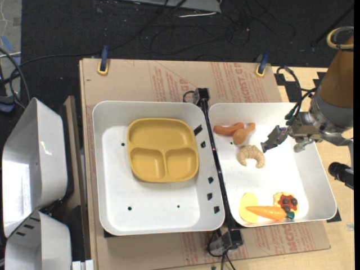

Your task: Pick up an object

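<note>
a view from above and at a slant showed a desk point(169, 77) topped with brown cardboard, carrying two shallow white bins side by side. the left bin point(112, 207) held a yellow divided plate point(163, 149) with three compartments, lying flat near the bin's upper middle. the right bin point(315, 167) held the small toy foods. near its upper left lay an orange sausage point(228, 129), and just beside it a small orange round piece point(241, 135), the two touching or very nearly so. a little below them sat a pale tan croissant point(251, 155), curved like a crescent. near the bin's lower edge was a yellow round piece point(248, 206) with an orange carrot point(267, 211) lying across it, and just to the right of that a small pizza slice with red and dark toppings point(286, 202). my arm point(337, 89), grey with an orange band, reached in from the right side of the view. my fingers point(274, 139) were dark and hung over the right bin, just to the right of the croissant and a little above it in the view, pointing toward the bin's left. nothing was between them. they were small and dark against the white, and i could not tell whether they were spread or pressed together. two yellow clamps point(103, 66) gripped the far edge of the desk.
</note>
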You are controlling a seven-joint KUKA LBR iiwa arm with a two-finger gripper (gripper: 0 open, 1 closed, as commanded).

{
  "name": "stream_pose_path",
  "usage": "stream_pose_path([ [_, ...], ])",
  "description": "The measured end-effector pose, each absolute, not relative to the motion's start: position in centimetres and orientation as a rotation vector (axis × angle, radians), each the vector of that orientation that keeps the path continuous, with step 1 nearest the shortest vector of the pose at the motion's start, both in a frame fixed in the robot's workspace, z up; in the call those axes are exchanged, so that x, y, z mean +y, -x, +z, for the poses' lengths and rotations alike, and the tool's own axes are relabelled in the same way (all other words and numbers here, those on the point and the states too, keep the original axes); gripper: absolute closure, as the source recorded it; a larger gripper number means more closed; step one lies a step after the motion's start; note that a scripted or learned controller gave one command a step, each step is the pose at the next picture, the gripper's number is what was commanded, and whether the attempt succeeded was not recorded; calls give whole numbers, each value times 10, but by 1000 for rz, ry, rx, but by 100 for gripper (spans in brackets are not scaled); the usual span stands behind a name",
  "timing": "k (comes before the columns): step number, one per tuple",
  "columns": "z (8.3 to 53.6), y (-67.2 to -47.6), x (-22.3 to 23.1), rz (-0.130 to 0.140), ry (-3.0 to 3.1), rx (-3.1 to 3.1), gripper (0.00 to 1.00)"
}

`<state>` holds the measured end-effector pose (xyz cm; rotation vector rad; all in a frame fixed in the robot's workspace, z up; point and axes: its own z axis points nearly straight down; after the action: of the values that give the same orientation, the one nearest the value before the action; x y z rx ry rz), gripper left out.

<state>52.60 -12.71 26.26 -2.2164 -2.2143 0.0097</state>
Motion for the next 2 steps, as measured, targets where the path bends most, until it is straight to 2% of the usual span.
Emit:
stream_pose_path([
  [1, 267, -528, -127, 1, 2220, -2222, 0],
  [2, 205, -530, -131, 6, 2220, -2215, 0],
])
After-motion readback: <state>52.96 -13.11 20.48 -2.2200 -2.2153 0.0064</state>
